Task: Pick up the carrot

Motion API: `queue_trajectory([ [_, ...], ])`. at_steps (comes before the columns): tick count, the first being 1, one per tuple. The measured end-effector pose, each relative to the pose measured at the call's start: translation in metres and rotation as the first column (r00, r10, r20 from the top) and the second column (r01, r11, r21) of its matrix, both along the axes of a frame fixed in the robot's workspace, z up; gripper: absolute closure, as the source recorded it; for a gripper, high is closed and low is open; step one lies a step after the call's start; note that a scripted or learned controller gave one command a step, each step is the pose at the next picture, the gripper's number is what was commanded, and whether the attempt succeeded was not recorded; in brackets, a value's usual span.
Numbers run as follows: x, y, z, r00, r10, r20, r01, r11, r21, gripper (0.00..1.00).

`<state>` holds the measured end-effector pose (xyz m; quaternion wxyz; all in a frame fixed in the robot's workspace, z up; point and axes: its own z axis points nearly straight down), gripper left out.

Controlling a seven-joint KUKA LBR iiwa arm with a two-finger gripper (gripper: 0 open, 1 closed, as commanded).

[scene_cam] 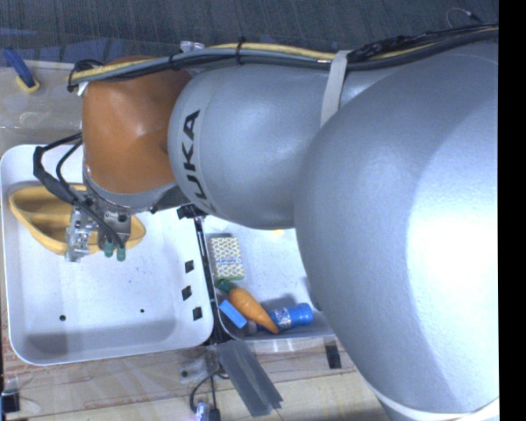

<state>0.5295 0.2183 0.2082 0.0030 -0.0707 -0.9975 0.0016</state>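
Observation:
The orange carrot (251, 310) lies in the right bin (272, 345) near its front-left corner, pointing towards the back left. My gripper (96, 247) is far from it, over the back of the left bin (96, 340). It hangs just above a yellow banana-shaped object (33, 215). The fingers (77, 242) stand apart and open, with nothing between them. The bulk of the arm covers most of the right bin.
A blue block (232, 317) touches the carrot's left side and a blue bottle-like item (294, 315) lies at its right. A pale checked block (226, 257) sits behind the carrot. The divider between the bins (205, 279) runs just left of it.

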Motion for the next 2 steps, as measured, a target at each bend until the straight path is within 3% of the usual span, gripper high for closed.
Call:
queue_trajectory([
  [1, -0.002, 0.005, -0.113, 0.777, -0.63, -0.009, 0.63, 0.777, -0.003, 1.0],
  [2, -0.005, -0.014, -0.114, 0.582, -0.813, -0.016, 0.813, 0.582, 0.004, 1.0],
])
